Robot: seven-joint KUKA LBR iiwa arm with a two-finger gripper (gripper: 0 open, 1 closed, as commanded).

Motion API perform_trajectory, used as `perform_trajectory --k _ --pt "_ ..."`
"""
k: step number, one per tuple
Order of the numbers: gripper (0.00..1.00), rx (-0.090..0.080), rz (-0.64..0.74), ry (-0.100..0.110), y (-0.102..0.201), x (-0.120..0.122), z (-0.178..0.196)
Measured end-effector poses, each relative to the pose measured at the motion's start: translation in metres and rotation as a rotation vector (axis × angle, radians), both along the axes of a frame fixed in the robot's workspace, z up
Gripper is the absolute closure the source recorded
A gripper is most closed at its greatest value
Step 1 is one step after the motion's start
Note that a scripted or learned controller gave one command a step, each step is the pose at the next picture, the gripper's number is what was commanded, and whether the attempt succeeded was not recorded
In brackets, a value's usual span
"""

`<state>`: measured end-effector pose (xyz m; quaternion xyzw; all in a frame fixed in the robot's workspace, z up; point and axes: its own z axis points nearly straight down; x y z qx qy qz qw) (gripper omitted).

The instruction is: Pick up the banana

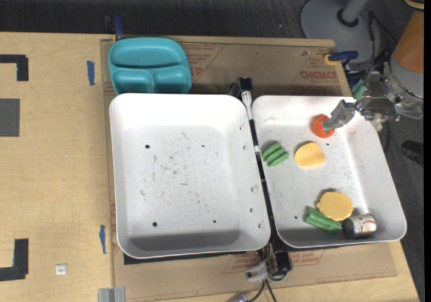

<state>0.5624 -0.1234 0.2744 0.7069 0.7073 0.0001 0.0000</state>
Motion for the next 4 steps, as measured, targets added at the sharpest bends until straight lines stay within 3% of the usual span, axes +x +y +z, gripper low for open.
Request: perform_trajectory --k 1,2,3,4 --pt "0.00 0.001 0.103 0.001 0.049 -0.044 -0.083" --pt "0.00 0.001 0.107 0.002 0.105 -0.083 -0.090" --pt "0.00 0.000 0.163 0.000 0.184 -0.083 -0.090" --pt "0.00 -0.004 0.208 -0.014 0.217 -0.079 -0.149"
